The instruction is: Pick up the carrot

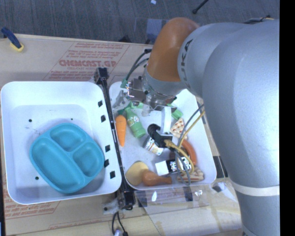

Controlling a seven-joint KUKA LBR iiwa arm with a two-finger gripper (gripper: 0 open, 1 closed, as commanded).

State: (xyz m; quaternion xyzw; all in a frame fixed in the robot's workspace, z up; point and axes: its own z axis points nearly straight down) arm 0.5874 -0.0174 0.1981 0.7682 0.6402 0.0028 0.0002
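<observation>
A: Taking the carrot [121,129] as the marker, what sits nearest the camera?

B: Nearer than the carrot, at the right bin's [206,154] front edge, lie a tan rounded piece [136,171] and an orange-brown item [155,179] touching it. A small white and black package [165,167] is just beyond them.

A: And the carrot itself?

B: It lies on the right bin's floor, hard against the wall shared with the left bin [19,100], tip toward the camera. Nothing grips it.

A: What is beside it?

B: A green bottle [135,123] lies just to its right. Across the wall, to its left, a blue divided plate [66,156] rests in the left bin.

A: Where is the tool?

B: The tool [137,95] hangs just beyond the carrot, above the bin's far end, under the orange band [169,48] of the grey arm [236,97]. Whether it is spread or pressed together cannot be told; the wrist hides it.

A: Farthest back?

B: The cardboard-covered surface [78,58] with red print, and a blue and yellow clamp [12,39] at its far left corner.
</observation>
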